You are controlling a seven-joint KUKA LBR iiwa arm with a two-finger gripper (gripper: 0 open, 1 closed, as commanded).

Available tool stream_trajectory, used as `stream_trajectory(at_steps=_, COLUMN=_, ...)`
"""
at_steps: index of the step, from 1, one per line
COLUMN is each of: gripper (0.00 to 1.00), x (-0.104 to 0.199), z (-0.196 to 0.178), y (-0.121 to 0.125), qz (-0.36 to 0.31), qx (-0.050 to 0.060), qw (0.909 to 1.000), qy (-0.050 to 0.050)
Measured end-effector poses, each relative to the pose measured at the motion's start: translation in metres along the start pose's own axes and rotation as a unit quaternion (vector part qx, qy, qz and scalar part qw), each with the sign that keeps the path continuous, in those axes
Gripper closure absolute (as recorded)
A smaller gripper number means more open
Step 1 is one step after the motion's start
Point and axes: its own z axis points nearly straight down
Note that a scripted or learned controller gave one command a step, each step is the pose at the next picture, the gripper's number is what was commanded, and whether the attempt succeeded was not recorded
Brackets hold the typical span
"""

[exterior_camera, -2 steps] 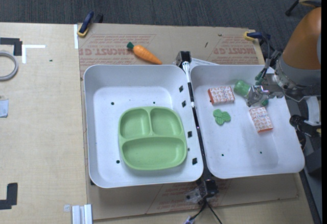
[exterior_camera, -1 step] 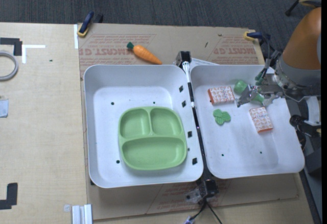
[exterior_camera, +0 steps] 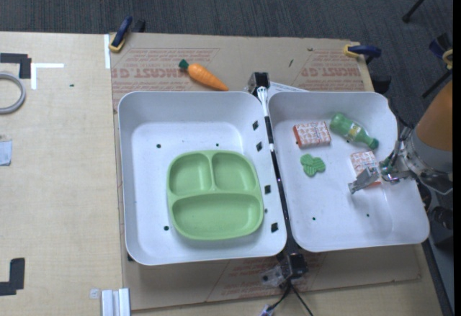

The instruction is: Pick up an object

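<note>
The right bin (exterior_camera: 338, 224) holds a red and white carton (exterior_camera: 312, 134), a green bottle (exterior_camera: 353, 131) lying on its side, a small flat green piece (exterior_camera: 312, 165) and a second red and white packet (exterior_camera: 364, 160). My gripper (exterior_camera: 366, 181) reaches in from the right, low over the bin floor. It sits just below the second packet and touches or nearly touches its lower edge. Nothing is seen lifted off the floor.
A green divided plate (exterior_camera: 215, 194) lies in the left bin (exterior_camera: 144, 163). A toy carrot (exterior_camera: 204, 75) rests on the cardboard behind the bins. Clamps (exterior_camera: 121, 32) sit at the cardboard's back corners. The arm's orange band (exterior_camera: 439, 120) overhangs the right bin's right wall.
</note>
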Motion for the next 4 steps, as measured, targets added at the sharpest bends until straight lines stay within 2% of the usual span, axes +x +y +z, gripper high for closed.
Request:
stream_trajectory(at_steps=1, gripper=0.00, x=0.027, z=0.000, y=0.064, qz=-0.088, qx=-0.002, qw=0.9961, qy=-0.008)
stream_trajectory(at_steps=2, gripper=0.00, x=0.069, z=-0.001, y=0.124, qz=-0.127, qx=-0.003, qw=0.9918, qy=-0.008)
stream_trajectory(at_steps=3, gripper=0.00, x=0.066, z=0.002, y=0.153, qz=-0.145, qx=0.022, qw=0.9892, qy=-0.001)
stream_trajectory(at_steps=4, gripper=1.00, x=0.066, z=-0.007, y=0.154, qz=-0.147, qx=0.021, qw=0.9889, qy=-0.002)
